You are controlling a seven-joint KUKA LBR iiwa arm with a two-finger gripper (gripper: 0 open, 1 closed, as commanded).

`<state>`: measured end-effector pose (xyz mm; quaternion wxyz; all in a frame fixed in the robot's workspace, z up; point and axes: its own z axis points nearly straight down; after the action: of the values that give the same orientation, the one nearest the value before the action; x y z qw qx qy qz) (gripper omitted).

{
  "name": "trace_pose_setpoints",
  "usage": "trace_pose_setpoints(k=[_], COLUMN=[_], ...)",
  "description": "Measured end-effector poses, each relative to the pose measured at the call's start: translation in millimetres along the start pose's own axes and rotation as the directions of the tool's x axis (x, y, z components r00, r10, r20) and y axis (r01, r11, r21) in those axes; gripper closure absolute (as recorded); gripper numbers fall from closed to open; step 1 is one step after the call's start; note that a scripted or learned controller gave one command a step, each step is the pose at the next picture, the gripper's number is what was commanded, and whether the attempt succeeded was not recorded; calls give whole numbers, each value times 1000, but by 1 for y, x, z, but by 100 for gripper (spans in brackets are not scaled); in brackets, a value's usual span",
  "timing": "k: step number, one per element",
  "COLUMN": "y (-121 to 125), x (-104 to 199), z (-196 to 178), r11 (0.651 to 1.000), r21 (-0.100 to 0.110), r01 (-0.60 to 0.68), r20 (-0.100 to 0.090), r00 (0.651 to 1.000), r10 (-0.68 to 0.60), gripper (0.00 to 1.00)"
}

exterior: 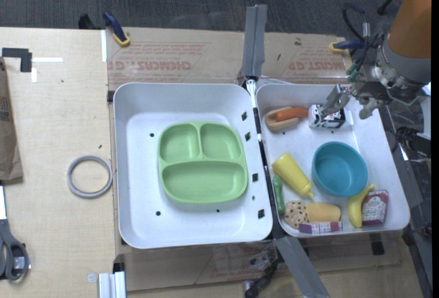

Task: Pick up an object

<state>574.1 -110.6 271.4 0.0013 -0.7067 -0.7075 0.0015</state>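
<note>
My gripper (330, 115) hangs low over the back of the right bin (392, 152), just right of a toy hot dog (286, 117). In front of it stands a blue bowl (339, 167). A yellow mustard bottle (293, 174) and a thin green item (277, 193) lie by the bin's left wall. Along the front lie a cookie (295, 211), a yellow block (322, 211), a purple-and-white bar (319, 226), a banana (354, 211) and a red-and-white packet (375, 207). Nothing is visibly held.
The left bin (130, 152) holds a green divided plate (203, 162). On the bench to the left lie a tape ring (90, 175) and scissors (12, 259). A blue-and-yellow clamp (116, 29) sits at the back edge.
</note>
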Motion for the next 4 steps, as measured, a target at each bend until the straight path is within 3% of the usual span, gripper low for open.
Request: trace_pose_setpoints(k=[1, 2, 3, 4], y=[-23, 14, -3, -26], x=[-34, -84, -74, -72], z=[138, 173, 174, 174], r11=[999, 1000, 1000, 993], r21=[0, -13, -16, -17], r01=[-38, -29, -25, -120], r20=[-1, -11, 0, -1], r00=[999, 1000, 1000, 993], r10=[38, 28, 25, 120], gripper=[0, 0, 0, 0])
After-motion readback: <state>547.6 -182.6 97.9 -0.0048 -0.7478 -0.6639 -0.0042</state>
